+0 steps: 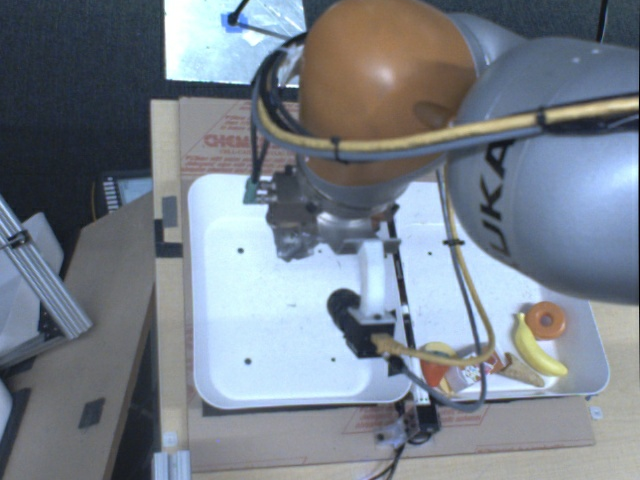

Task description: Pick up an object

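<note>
Over the left bin hangs the gripper — its opening cannot be told — banana well apart.

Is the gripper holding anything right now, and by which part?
Cannot tell: the gripper over the left bin is seen from above, its underside hidden.

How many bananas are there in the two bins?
1. The banana lies in the right bin, near its bottom right corner. The arm covers part of that bin; others may be hidden.
</note>
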You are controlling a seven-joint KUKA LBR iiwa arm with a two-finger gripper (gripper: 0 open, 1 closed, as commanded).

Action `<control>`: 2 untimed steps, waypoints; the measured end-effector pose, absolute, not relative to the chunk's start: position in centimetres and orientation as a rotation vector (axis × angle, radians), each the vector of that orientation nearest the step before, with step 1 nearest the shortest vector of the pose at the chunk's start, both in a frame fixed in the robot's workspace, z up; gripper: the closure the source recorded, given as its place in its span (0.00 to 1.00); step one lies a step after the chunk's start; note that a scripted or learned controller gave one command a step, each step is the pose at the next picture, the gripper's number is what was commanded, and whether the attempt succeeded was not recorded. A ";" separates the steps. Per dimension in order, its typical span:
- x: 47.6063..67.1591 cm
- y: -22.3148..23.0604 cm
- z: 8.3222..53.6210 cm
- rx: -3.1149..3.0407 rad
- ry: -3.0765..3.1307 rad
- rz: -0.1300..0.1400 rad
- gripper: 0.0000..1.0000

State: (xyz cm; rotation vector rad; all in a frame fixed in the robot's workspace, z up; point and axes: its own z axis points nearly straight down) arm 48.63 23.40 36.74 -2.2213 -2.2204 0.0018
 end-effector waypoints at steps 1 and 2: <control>48.7 23.4 36.9 -2.222 -2.221 -0.002 0.00; 58.4 23.2 27.5 -2.225 -2.220 0.004 0.00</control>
